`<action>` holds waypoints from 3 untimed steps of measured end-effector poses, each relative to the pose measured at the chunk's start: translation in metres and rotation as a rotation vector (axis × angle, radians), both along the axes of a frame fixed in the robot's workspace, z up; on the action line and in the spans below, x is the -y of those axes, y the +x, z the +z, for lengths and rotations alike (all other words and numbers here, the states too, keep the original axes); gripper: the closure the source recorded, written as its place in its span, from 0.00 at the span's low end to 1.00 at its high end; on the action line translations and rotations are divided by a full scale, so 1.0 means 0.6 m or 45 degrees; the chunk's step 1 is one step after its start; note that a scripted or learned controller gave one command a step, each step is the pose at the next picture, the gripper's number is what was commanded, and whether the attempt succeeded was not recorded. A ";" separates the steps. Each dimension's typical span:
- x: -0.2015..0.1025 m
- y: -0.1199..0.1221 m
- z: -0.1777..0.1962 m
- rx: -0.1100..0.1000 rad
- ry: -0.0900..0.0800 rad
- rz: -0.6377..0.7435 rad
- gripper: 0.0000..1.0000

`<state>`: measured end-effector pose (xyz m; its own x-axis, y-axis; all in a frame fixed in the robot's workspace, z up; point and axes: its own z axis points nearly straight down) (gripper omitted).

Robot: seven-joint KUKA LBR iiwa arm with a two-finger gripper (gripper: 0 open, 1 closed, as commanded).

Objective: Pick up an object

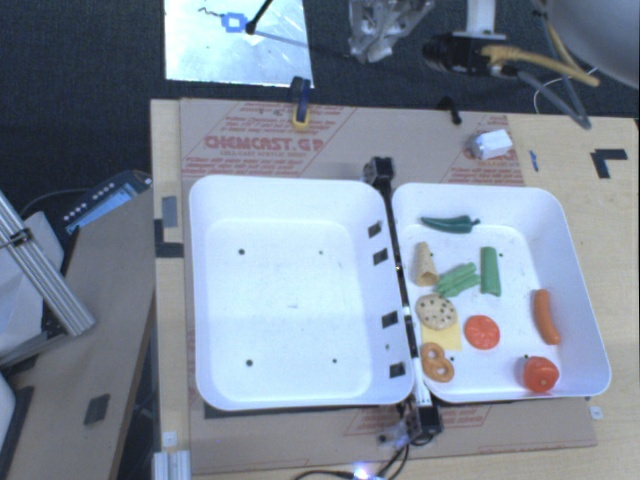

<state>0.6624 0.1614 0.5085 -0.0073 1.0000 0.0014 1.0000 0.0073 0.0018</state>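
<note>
The right bin (575, 258) holds several toy foods. A green chili pepper (450, 224) lies at its back. Below it are a tan cone (426, 262), green beans (457, 279) and a green stick (490, 271). Nearer the front lie a cookie (436, 312), a red tomato slice (482, 331), a pretzel (436, 361), an orange sausage (544, 316) and a red tomato (541, 374). My gripper (378, 26) hangs high beyond the back of the bench, far from both bins, with nothing seen in it.
The left bin (290, 298) sits beside the right one, joined by a black hinge strip (385, 258). On the cardboard behind lie a small white box (492, 145) and a blue-yellow clamp (299, 103). A shiny metal sheet (238, 28) lies on the floor.
</note>
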 end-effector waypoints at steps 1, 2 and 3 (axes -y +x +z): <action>-0.036 0.010 0.003 0.002 -0.001 -0.002 1.00; -0.085 -0.033 -0.012 -0.002 -0.001 0.000 1.00; -0.095 0.012 -0.015 0.003 -0.002 -0.002 1.00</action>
